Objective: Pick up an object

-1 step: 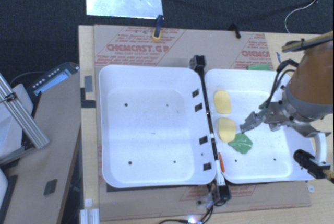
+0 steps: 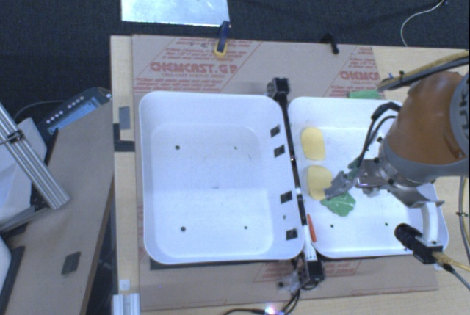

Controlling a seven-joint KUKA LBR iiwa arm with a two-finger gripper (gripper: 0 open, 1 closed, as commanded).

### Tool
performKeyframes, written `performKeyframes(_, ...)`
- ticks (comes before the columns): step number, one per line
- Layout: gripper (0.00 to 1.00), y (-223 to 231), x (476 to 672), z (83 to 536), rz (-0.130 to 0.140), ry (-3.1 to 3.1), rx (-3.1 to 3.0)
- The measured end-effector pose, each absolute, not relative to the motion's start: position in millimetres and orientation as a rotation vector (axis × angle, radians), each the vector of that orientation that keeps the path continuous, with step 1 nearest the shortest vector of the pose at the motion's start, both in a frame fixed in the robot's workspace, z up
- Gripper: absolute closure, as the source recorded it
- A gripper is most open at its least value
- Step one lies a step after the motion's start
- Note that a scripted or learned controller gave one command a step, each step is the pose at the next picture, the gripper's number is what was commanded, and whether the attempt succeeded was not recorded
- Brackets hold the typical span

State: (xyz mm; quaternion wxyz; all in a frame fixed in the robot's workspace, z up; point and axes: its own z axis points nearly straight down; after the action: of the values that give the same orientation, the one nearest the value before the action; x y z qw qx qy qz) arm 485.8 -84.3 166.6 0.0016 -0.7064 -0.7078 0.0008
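Right shallow white plastic bin (image 2: 367, 236) holds three small items, all grouped near its left wall. Left shallow white plastic bin (image 2: 213, 174) sits just beside it, with a dark hinged divider strip (image 2: 290, 174) running between the two.

Items in the right bin:
- upper pale yellow rounded soft-looking piece (image 2: 313, 144), oval, matte, lying flat, apart from the gripper.
- lower pale yellow rounded piece (image 2: 318, 180), similar shape and colour, just below the upper one, close to the divider. Its right edge is touching or nearly touching the gripper tips and the green item; can't separate them at this resolution.
- small green flat irregular piece (image 2: 340, 204), bright green, crumpled or leaf-like outline, lying on the bin floor directly under/just below the gripper tips.

Grey two-finger gripper (image 2: 339, 185) is low in the right bin, pointing toward the bin's left, tips over the top edge of the green piece and beside the lower yellow piece. Finger gap is blurred: can't tell whether it's spread or closed, and nothing is clearly seen clamped between the tips. The green piece looks to be lying on the bin floor, not lifted.

Grey arm with orange band (image 2: 433, 122) comes in from the right, wrist above the right bin's right half, with black cables looped along it.

Both bins rest on a brown cardboard sheet with red print (image 2: 191, 65) on the desk (image 2: 81, 181).
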Motion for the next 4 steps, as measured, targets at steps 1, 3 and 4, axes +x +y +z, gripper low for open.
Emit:
performKeyframes(1,0.0,-83.7,521.5,81.0,-0.003,-2.228,-2.22)
performKeyframes(3,1.0,-18.6,586.3,190.9,-0.02,-2.243,-2.214)
performKeyframes(4,1.0,-4.8,572.1,356.4,-0.025,-2.24,-2.223)
